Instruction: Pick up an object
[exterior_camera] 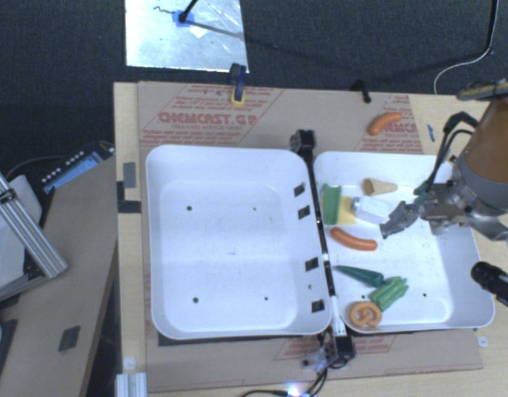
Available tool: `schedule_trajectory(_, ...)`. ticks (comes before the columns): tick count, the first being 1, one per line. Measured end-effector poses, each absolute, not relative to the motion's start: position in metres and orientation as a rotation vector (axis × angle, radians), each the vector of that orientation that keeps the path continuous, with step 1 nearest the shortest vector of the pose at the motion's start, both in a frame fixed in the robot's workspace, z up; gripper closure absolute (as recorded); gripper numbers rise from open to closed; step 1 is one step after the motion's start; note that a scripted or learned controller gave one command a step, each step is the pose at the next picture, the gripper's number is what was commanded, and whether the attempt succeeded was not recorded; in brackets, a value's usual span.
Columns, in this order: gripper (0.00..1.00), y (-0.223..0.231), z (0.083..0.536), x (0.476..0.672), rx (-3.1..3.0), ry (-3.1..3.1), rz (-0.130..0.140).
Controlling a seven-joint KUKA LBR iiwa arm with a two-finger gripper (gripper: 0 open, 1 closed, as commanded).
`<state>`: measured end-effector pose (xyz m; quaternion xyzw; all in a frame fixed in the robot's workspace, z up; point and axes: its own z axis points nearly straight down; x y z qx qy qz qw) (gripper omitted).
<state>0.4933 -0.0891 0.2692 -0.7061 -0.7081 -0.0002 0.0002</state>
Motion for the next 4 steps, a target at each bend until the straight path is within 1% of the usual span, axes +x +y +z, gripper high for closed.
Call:
schedule_trajectory(1, 1.0, -0.089, 0.28, 0.494, -2.217, -2.228, -0.004)
schedule_trajectory(2, 1.0, 0.007, 0.379, 0.534, -2.211, -2.245, -0.019)
schedule_trajectory(3, 1.0, 0.012, 0.38, 0.616, -2.219, -2.234, -0.007)
schedule_trajectory(4, 1.0, 0.009, 0.383, 0.669, -2.219, -2.231, -0.005)
